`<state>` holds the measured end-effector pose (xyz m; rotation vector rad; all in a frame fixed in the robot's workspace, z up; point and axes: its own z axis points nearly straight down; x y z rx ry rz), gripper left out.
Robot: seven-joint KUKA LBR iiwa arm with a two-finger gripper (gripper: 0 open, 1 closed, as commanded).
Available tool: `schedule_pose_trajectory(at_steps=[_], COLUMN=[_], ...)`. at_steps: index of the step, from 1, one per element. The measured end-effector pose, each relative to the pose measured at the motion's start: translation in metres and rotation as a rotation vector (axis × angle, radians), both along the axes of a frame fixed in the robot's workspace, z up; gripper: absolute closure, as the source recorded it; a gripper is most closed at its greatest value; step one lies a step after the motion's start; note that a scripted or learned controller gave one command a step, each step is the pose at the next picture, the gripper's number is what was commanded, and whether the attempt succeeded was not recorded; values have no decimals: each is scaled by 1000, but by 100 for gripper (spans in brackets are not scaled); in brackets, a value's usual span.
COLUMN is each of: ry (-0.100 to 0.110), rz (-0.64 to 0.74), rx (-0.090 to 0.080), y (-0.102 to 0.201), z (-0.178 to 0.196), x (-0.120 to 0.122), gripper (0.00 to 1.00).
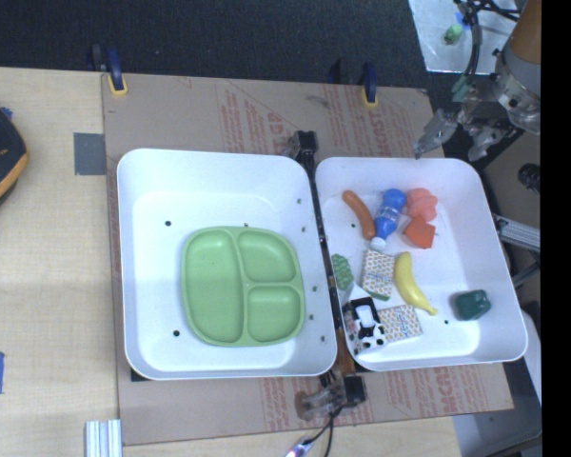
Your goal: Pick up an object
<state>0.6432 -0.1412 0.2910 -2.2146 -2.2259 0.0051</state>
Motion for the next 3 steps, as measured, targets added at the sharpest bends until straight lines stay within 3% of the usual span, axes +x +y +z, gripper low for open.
schedule_pose_trajectory(at_steps=[1,2,3], ry=[2,2,18], rz=[-1,0,-5], rx=[-1,1,4], y=[-71,-36,-19], z=[-119,-200,-202], x=[-17,-54,-12], gripper=[0,0,0])
